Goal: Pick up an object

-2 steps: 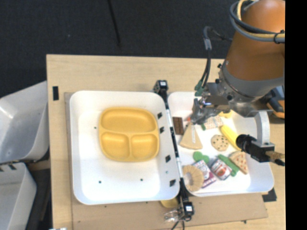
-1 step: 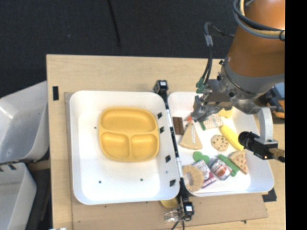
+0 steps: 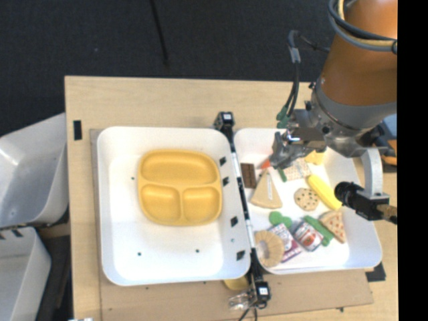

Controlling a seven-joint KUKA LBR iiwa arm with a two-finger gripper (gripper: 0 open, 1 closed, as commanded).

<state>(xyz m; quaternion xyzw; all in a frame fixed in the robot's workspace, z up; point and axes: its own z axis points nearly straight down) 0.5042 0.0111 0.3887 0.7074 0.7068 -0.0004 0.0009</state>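
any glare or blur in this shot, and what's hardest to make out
Camera view: even, soft lighting; the left bin looks bright but not blown out, and the yellow tray is crisp. The gripper is dark and cluttered, its detail muddy. The small items in the right bin are soft-edged.

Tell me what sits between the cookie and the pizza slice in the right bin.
In the camera view, the banana lies between the cookie and the pizza slice.

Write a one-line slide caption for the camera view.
KUKA arm's pincer hangs over the toy-food bin; a yellow divided plate sits in the left bin.
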